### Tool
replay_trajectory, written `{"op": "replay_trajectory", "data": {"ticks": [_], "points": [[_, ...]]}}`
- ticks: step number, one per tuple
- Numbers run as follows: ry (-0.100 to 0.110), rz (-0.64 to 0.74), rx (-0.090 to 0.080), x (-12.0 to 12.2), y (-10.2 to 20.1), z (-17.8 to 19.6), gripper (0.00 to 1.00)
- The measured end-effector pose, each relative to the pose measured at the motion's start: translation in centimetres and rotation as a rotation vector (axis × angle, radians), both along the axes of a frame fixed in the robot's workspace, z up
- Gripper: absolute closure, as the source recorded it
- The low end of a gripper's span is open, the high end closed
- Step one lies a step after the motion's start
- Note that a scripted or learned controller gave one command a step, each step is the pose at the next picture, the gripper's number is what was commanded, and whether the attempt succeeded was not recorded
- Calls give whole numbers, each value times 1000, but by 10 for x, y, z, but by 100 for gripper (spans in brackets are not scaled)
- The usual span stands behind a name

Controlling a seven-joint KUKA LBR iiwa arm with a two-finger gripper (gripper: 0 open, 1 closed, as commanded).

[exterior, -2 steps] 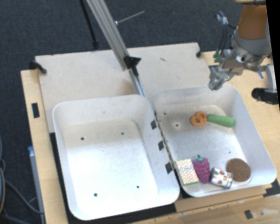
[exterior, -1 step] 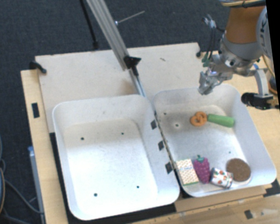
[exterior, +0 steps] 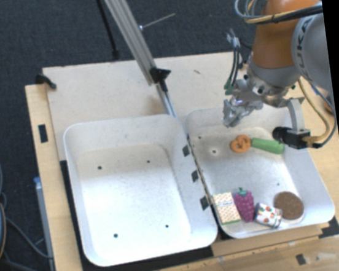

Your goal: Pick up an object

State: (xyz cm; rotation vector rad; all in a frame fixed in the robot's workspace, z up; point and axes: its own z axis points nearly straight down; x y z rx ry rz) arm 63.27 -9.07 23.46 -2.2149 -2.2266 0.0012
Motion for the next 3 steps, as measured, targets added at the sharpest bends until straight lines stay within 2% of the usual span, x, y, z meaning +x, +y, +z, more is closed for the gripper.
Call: {"op": "replay_trajectory", "data": {"ticks": [1, 3], "points": [[-2, 2, 2, -21, 47, 12, 100], [0, 1, 1, -69, 138, -3, 100]]}}
